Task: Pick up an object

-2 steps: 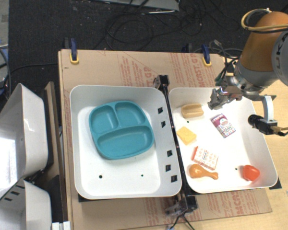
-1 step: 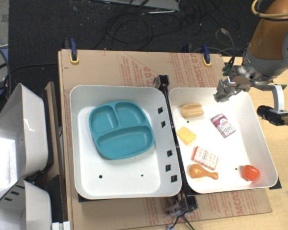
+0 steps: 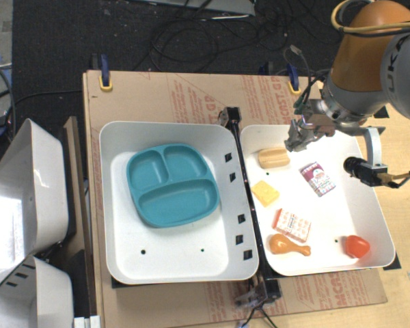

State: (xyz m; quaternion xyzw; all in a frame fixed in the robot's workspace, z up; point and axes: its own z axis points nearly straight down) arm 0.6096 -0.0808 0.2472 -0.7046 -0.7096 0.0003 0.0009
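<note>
the bread roll [image 3: 273, 158] is lying near the back of the right bin [image 3: 379, 227], the nearest thing to reach. your gripper [image 3: 297, 141] is hanging just beside it, up and right, gripping nothing; whether it is spread or closed, you cannot tell. the blue plate [image 3: 172, 184] is sitting in the left bin [image 3: 116, 203], well apart.

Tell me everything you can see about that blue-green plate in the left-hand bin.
The teal plate looks like smooth moulded plastic, roughly rectangular with rounded corners and a raised rim. Ridges split it into three compartments: two smaller ones along the far side, one wide one nearer the camera. It lies flat, turned slightly askew, on the floor of the left white bin, towards its far half. Nothing sits in it.
</note>
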